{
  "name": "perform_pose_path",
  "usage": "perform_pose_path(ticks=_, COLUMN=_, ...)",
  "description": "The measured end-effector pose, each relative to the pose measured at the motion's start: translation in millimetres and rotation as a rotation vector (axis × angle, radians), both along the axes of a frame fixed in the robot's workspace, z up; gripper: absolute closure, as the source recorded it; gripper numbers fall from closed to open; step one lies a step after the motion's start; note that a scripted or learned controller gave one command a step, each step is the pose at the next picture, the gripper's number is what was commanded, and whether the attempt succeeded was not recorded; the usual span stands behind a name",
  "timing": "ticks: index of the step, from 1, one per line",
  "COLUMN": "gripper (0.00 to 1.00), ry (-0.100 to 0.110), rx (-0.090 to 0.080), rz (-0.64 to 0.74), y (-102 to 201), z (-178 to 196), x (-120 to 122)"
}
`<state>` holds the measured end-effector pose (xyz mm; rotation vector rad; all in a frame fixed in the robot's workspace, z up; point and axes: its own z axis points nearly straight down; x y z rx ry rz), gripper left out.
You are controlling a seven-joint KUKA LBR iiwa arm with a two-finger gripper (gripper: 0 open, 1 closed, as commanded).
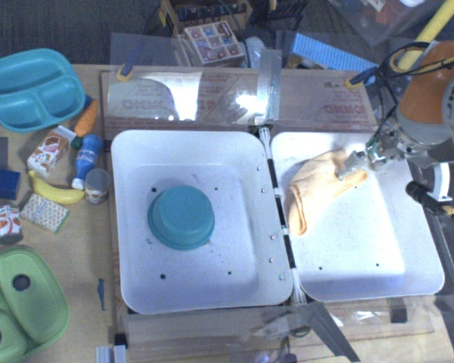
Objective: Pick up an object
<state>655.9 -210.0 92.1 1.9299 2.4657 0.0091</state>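
Claw (357, 165) of the grey arm (431, 119), reaching in from the right, sits low over the upper part of the right bin (378, 263), its tip at the right-hand end of a yellow cloth (318, 184). A corner of the cloth appears drawn up to the tip, which suggests a pinch on the fabric, though at this slant the fingers are too small and too blurred against the white floor to confirm a hold; whether they stand wide or closed cannot be told.

Cloth: crumpled, spread from the claw leftward and down to the bin's left wall, most of it lying on the bin floor. Nothing shows it raised clear of the bin.

Left bin (189, 293): holds a teal bowl (181, 216), upside down near the middle, well apart from the claw and untouched.

Counter (83, 278), left of the bins: a teal divided tray (34, 89), a banana (54, 189), a blue bottle (85, 159), a small carton (49, 150) and a green tray (23, 308), all far from the arm.

Progress, as a judgement: the approach to an object seems made and the claw is at the cloth, so the grasp is at or near its closing stage. Securing the cloth and lifting it free of the bin remain to be done.
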Motion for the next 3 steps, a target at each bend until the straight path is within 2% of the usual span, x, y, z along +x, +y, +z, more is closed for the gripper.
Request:
perform_pose_path(ticks=1, gripper=1.0, ry=-0.006, rx=-0.001, rz=0.002, y=1, z=13, x=2)
perform_pose_path(ticks=2, gripper=1.0, ry=0.007, rx=-0.001, rz=0.094, y=17, z=87, x=12)
perform_pose_path(ticks=3, gripper=1.0, ry=0.006, rx=-0.002, rz=0.179, y=83, z=140, x=12)
